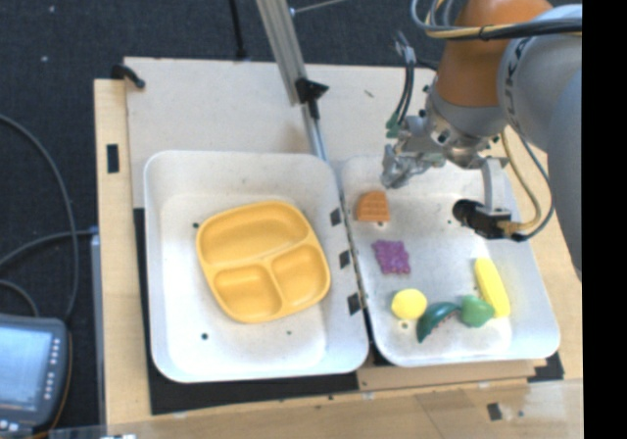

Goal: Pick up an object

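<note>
Claw sits over the far left corner of the right bin, on the side next to the divider between the two bins. Open or closed: can't tell from this angle. Nothing visibly gripped.

Orange chunk lies on the bin floor just beside the claw, on its near side and slightly toward the left wall. It's close to the bin's left edge. Can't tell whether claw and chunk touch.

Other stuff in the right bin:
- purple piece, near the left edge, about mid-length, apart from the orange chunk
- yellow ball, toward the near edge
- dark green curved piece, just beside the ball
- green lump, touching or nearly touching the curved piece
- long yellow piece, near the right edge, just beside the green lump

Left bin holds a yellow divided tray, roughly centred and lying flat, well apart from the claw.

Both bins sit on the table. Arm comes in over the table's far right corner.
</note>
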Controlling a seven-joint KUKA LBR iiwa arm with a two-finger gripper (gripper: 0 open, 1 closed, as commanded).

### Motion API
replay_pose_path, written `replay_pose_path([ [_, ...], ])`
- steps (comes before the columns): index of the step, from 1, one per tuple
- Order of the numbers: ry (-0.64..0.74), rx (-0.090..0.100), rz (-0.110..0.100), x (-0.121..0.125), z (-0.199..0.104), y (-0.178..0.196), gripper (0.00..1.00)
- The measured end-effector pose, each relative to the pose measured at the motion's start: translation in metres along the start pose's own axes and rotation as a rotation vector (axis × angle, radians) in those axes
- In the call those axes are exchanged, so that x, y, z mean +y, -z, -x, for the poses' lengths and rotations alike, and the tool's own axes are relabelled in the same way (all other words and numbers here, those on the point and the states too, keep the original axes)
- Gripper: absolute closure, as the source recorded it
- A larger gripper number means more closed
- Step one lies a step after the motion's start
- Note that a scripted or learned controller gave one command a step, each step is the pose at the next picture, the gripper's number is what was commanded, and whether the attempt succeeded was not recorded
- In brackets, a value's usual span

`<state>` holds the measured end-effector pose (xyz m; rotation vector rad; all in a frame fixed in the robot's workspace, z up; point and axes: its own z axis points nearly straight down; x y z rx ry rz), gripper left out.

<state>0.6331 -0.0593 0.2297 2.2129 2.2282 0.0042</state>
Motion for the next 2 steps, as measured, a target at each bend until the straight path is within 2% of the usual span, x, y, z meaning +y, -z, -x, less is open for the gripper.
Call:
replay_pose_path([
  [2, 0.002, 0.001, -0.002, -0.008, -0.116, 0.015, 1.00],
])
